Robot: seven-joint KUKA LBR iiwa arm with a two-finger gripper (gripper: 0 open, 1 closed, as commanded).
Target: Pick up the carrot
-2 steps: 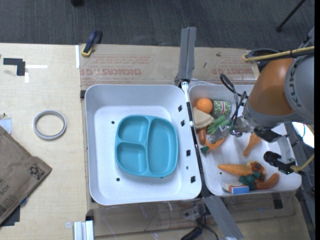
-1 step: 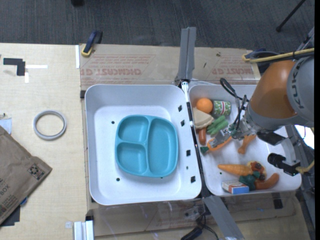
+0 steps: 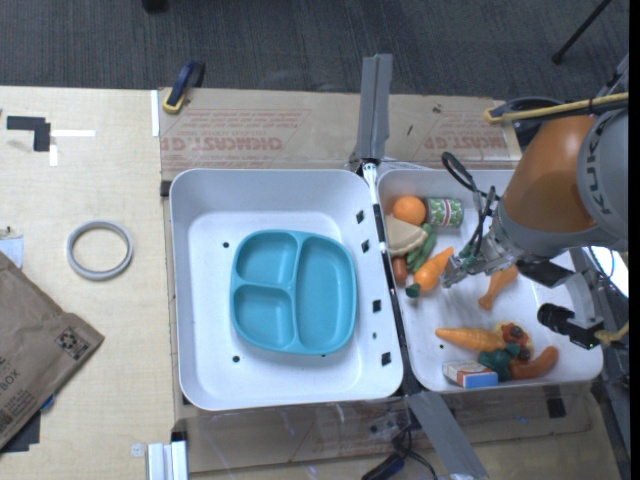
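Observation:
A carrot (image 3: 468, 337) with a green leafy end lies flat near the front of the right bin (image 3: 570, 298), pointing left. My gripper (image 3: 462, 266) hangs low over the middle of that bin, a short way behind the carrot. It sits between a small orange tapered piece (image 3: 433, 270) on its left and another orange piece (image 3: 497, 286) on its right. The wrist and its orange band cover the back right of the bin.
The right bin also holds an orange (image 3: 408, 209), a green can (image 3: 444, 212), a bread-like slice (image 3: 403, 233), a green pod (image 3: 420, 246), a sausage (image 3: 540, 361) and a small box (image 3: 470, 375). The left bin (image 3: 200, 298) carries a blue divided plate (image 3: 296, 292). A tape ring (image 3: 100, 249) lies on the bench.

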